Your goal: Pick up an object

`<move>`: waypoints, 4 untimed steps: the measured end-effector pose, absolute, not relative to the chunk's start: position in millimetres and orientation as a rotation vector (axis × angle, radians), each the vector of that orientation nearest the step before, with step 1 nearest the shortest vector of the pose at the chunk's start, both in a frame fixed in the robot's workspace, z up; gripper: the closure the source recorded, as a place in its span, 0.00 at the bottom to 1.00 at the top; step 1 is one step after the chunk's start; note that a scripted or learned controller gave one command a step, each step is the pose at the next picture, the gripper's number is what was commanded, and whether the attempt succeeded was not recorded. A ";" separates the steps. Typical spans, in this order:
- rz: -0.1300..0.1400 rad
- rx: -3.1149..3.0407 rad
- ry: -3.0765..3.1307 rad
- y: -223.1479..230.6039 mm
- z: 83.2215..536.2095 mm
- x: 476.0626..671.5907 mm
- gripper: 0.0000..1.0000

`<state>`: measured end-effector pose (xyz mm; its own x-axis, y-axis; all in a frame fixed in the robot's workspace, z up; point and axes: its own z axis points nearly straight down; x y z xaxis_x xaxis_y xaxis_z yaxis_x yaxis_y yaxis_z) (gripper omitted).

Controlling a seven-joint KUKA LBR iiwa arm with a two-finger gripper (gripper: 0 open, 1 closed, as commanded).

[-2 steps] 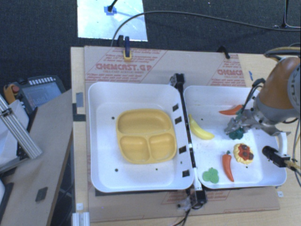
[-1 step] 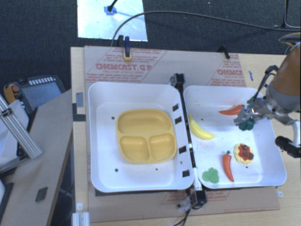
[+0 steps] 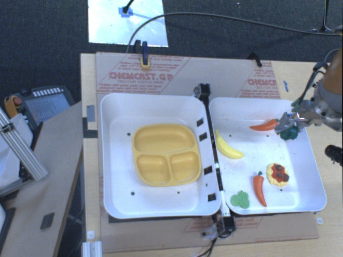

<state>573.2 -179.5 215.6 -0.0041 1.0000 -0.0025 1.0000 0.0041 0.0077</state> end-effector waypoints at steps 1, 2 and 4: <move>0.007 2.208 2.231 -121.9 224.3 585.7 1.00; 0.006 2.209 2.231 -67.3 235.3 587.2 1.00; 0.005 2.210 2.234 40.0 242.8 584.0 1.00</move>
